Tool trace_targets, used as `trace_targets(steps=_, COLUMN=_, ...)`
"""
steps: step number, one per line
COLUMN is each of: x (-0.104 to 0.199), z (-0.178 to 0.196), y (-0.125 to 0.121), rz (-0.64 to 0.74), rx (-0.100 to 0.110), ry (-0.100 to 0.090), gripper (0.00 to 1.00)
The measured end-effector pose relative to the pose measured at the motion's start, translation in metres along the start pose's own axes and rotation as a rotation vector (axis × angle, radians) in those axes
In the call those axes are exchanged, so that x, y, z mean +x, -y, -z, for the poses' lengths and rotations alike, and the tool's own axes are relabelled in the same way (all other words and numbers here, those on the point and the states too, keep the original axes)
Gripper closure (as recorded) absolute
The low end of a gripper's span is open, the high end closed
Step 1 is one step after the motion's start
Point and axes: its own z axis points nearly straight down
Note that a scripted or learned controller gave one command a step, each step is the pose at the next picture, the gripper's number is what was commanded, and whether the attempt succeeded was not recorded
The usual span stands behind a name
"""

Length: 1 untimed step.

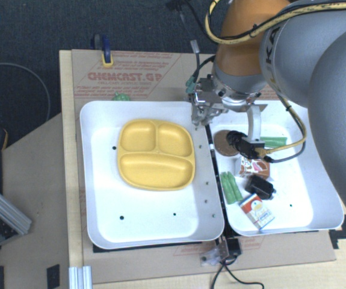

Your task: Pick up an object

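Note:
My gripper (pixel 201 114) hangs over the ridge between the two bins, near their far edge. In the right bin (pixel 305 206) lie a brown disc (pixel 222 144), a green bar (pixel 231 187), a second green piece (pixel 274 141), a small black block (pixel 260 187), a red and white packet (pixel 257 212) and a small reddish pack (pixel 252 168). The brown disc is the nearest of them, just below and right of the gripper. A yellow divided plate (pixel 156 153) sits in the left bin (pixel 100 179), left of the gripper.
The bins rest on a brown cardboard sheet (pixel 130 74) with a blue and yellow clamp (pixel 106 50) at its far edge. The grey arm (pixel 317 59) covers the upper right of the right bin.

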Motion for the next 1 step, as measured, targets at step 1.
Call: trace_targets(steps=1, x=0.0004, z=0.0101, y=-0.0005, rz=0.001, rx=-0.002, ry=0.0, gripper=1.0)
